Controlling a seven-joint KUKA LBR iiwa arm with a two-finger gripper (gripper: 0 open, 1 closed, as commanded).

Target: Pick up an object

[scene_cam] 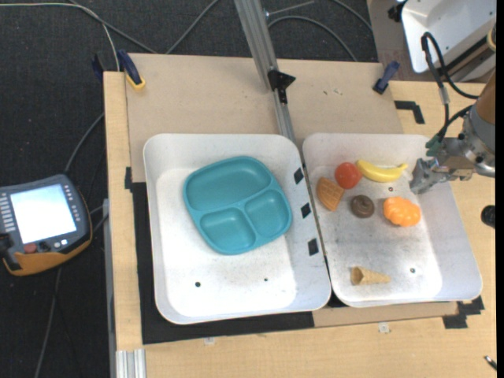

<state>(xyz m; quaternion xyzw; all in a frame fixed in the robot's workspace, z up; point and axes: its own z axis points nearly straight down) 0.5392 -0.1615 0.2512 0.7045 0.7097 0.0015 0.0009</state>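
White bins: 2 shallow ones side by side on the bench, left bin [169, 290] and right bin [449, 278], their inner rims nearly touching
Teal tray: a 3-compartment plate [236, 203] lies flat in the left bin, slightly turned, toward the far half
Banana: yellow [382, 170], at the far side of the right bin, curved, just right of the tomato
Tomato: red-orange ball [347, 174], touching or just beside the banana's left end
Croissant: brown pastry [330, 194], near the right bin's left wall, just below-left of the tomato
Donut: small dark brown round [362, 205], between the croissant and the orange piece
Orange piece: bright orange lump [402, 211], right of the donut, below the banana's right end
Cone: tan ice-cream cone [369, 275], lying on its side near the front of the right bin, well apart from the rest
Gripper: grey [423, 176], over the right bin's right side, just right of the banana tip and above the orange piece; nothing seen between its fingers, whether they are spread or closed I cannot tell
Pendant: a handheld screen unit [39, 223] lies on the dark floor left of the bench
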